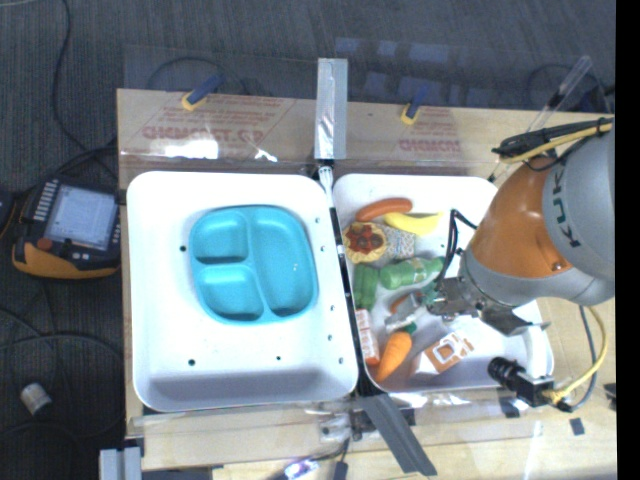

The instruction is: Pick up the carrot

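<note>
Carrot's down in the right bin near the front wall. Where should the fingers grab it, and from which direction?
Probably the carrot's thick middle, coming straight down, fingers closing across its width. It lies tilted, close to the right bin's front-left corner, with a small packet by its left side, so a sideways approach looks cramped.

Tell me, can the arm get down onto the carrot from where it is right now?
Probably yes. The carrot lies uncovered at the near edge of the right bin, with the claw just above it. The bin wall and a small orange-and-white packet beside it could crowd the approach.
</note>
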You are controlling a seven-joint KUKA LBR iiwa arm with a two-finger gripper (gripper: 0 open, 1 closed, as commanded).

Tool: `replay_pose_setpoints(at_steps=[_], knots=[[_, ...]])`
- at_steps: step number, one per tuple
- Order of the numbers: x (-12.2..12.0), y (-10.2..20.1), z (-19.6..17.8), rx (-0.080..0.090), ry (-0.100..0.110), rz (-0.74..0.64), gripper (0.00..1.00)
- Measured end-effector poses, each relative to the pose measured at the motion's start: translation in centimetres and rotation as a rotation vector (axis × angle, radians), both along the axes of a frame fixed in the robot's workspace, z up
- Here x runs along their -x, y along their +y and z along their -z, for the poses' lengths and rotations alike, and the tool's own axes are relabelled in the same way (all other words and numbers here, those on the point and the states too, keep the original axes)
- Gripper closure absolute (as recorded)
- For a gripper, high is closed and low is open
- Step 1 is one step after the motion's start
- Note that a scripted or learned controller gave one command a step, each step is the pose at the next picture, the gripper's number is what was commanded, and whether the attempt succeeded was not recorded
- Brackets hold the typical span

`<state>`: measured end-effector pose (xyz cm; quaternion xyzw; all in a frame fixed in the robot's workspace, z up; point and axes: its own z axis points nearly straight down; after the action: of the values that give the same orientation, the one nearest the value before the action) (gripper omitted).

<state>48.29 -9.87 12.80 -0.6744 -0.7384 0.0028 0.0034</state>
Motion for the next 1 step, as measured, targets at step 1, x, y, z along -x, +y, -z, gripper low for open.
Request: replay_pose_setpoints(at_steps=[1], knots=[[-0.21,-0.06,4.01,0.001,-0.009,-0.154,0.00]])
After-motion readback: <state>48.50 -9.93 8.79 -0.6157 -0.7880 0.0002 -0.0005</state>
